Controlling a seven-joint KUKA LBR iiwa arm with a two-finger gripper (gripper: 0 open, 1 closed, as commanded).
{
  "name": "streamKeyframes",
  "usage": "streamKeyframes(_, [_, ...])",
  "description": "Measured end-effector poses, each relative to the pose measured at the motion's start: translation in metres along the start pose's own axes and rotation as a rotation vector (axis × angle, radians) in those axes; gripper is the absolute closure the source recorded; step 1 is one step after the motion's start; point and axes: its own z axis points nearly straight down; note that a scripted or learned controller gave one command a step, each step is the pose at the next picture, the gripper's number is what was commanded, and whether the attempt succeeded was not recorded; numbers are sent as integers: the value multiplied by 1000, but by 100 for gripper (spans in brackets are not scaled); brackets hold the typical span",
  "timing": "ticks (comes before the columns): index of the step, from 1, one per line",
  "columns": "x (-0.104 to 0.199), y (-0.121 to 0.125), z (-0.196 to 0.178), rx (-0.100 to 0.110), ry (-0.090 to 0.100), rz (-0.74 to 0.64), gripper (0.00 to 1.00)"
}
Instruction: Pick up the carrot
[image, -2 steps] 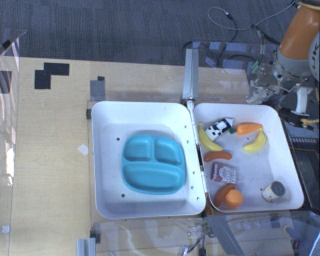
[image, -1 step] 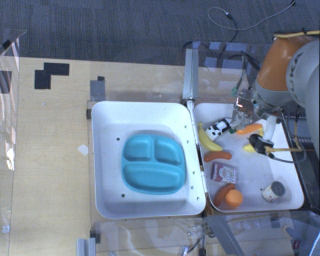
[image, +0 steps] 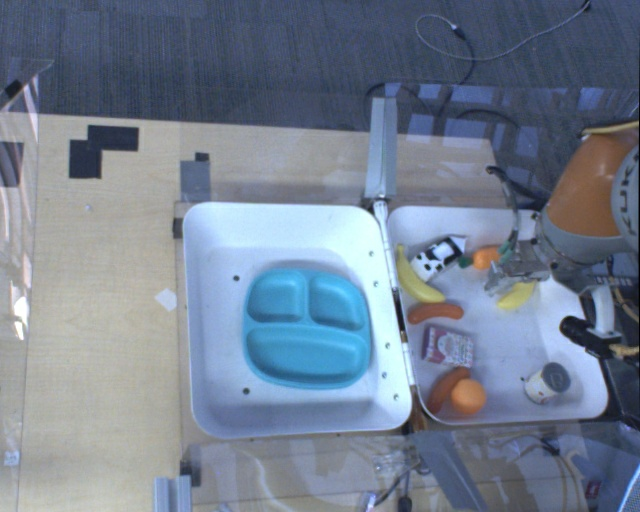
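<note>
While the task's object awaits collection, the grey arm with its orange band (image: 598, 190) is shown reaching in from the right over the right-hand shallow white bin (image: 585, 400), with the two-finger gripper (image: 510, 272) poised low near the bin's rear half. Whether the claw is apart or together cannot be told from this slanted view, and nothing is seen clamped in it. The carrot (image: 484, 258) is taken, with some doubt given its small size, to be the short orange piece with a green end lying just beside the gripper on its left, close to the black-and-white cow figure (image: 438, 256). A pale yellow wedge-shaped piece (image: 517, 295) lies just below the gripper. Further off are found a yellow banana (image: 415, 282), a reddish sausage-shaped piece (image: 436, 312), a pink printed packet (image: 447, 347), a round orange fruit (image: 467, 397) resting against a brownish-orange elongated piece (image: 443, 387), and a small white cup (image: 547, 381). The left-hand white bin (image: 210, 300) holds a blue compartment tray (image: 305, 327). For the step to be done well, the claw should be shifted left until centred over the carrot, aligned across its narrow width, and lowered fully before closing, so that the cow figure and yellow wedge are not caught or nudged
</note>
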Motion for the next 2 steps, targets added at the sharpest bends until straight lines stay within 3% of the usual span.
streamKeyframes(1, [8,-34,23,-9,-2,35,100])
streamKeyframes(2, [63,5,-71,-3,0,70,100])
